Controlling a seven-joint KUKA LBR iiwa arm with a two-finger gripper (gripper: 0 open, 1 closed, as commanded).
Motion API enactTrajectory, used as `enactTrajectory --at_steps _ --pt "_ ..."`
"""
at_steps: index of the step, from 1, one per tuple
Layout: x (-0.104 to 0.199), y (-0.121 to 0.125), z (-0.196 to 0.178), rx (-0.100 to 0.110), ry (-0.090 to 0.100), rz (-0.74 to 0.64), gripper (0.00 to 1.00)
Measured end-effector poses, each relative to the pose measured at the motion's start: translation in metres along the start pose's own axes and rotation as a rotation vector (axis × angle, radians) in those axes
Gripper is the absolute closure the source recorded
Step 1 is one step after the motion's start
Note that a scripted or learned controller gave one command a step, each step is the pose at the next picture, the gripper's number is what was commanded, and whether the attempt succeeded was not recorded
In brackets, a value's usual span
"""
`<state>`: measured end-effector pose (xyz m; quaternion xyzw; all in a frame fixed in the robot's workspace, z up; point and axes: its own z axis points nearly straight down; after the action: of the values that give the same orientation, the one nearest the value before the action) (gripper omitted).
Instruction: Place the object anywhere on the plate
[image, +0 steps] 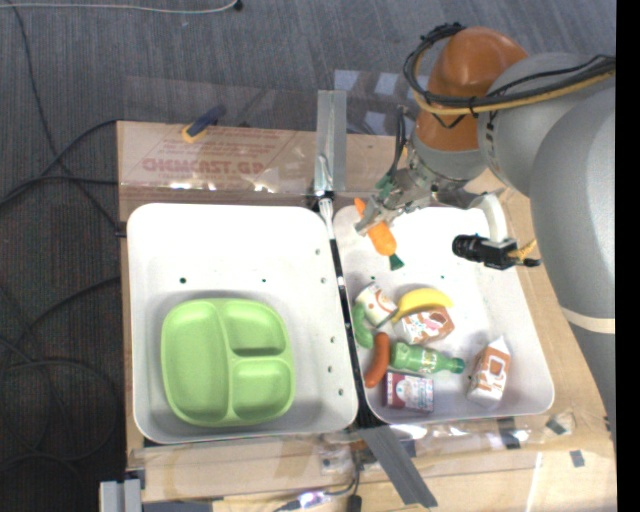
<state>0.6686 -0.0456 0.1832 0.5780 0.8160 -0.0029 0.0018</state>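
Observation:
A green divided plate (228, 360) lies in the left bin (200, 235). Over the far left corner of the right bin (520, 330), my gripper (376, 216) is shut on a small orange carrot (381, 239). The carrot hangs below the fingers, slanting down to its green tip, just right of the wall between the bins. The plate is well to the left of the gripper and nearer the front.
The right bin's front half holds a yellow banana (425, 300), a round snack pack (430, 325), a green bottle (425, 358), a red sausage (377, 360), a small carton (489, 371), a pink box (409, 391) and a white can (372, 301).

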Motion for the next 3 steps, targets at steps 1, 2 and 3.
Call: enactTrajectory --at_steps 1,2,3 --pt "0.084 -0.031 -0.011 -0.001 0.007 -0.084 1.00" --pt "0.158 -0.093 0.001 0.002 0.009 0.043 1.00" --pt "0.230 -0.117 0.038 0.002 0.009 -0.261 1.00"
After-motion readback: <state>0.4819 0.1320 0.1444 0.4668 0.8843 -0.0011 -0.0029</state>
